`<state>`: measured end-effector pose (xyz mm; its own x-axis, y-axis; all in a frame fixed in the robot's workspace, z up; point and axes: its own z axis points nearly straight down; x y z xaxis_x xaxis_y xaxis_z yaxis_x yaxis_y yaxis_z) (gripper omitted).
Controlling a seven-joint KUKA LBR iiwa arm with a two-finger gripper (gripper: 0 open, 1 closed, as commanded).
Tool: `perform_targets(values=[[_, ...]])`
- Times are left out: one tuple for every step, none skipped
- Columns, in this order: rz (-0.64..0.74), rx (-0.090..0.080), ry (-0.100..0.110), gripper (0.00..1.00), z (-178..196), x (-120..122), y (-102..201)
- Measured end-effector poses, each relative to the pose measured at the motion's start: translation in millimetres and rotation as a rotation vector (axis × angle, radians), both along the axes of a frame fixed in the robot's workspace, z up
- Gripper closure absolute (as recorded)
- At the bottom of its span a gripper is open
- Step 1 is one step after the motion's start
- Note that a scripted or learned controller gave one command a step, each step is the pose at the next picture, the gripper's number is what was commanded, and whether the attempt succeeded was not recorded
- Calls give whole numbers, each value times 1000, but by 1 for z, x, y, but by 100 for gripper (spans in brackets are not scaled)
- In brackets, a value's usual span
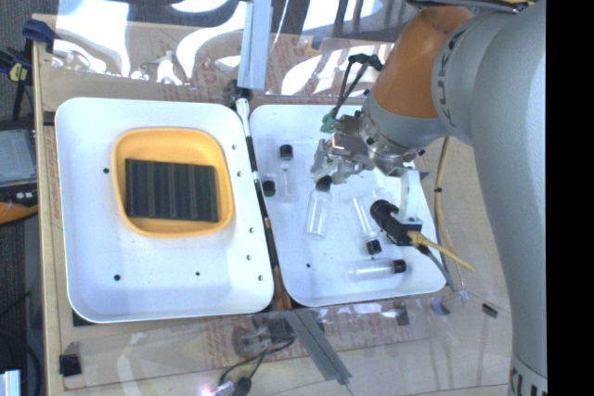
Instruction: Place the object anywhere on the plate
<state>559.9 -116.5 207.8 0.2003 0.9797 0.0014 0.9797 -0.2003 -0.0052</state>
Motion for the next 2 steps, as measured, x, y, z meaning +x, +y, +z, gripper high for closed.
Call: perform_targets(values=[[170,-1,-3,100,-3,28,28],[342,0,0,100,-17,33,78]])
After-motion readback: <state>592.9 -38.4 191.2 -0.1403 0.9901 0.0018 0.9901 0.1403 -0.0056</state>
